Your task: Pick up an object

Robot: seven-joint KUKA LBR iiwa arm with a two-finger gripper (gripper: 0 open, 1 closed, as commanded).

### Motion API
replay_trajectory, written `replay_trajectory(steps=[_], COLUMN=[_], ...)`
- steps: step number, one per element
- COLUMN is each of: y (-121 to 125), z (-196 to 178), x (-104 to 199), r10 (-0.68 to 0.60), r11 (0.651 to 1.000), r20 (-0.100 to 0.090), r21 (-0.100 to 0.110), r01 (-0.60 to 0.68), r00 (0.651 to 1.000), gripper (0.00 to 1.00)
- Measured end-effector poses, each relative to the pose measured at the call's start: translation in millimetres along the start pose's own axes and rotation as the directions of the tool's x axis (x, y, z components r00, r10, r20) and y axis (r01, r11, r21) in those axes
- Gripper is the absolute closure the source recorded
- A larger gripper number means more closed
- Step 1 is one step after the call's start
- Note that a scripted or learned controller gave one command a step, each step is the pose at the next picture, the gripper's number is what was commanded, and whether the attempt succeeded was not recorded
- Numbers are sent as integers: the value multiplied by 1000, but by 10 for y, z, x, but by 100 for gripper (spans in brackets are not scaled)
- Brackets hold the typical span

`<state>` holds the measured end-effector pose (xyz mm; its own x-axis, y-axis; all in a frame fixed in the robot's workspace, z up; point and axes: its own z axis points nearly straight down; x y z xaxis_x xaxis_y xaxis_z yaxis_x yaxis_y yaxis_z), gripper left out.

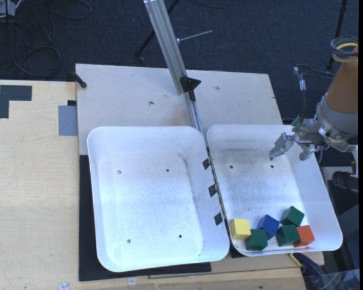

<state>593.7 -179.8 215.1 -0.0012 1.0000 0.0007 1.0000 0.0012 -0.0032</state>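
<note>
Camera view shows the blocks huddled in the near corner of the right bin (327, 201): yellow block (240, 227), blue block (268, 223), three green blocks (287, 233) and an orange block (303, 235), several touching. Packed this tightly against the bin's near wall, they could be nudged aside or wedge a finger, spoiling the grasp. Farther back, over the bin's far right edge, the tool (293, 148) hangs with its fingers apart and nothing between them, well apart from the cluster.
</note>
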Motion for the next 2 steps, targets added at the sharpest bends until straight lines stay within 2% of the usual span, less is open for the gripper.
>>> replay_trajectory(steps=[1, 2], y=[11, -252], z=[528, 110], x=[493, 1220], r10=[-3, -4], r11=[1000, 1000], r20=[-3, -1], r21=[5, -1], r01=[3, 4], r00=[1000, 1000], gripper=[0, 0])
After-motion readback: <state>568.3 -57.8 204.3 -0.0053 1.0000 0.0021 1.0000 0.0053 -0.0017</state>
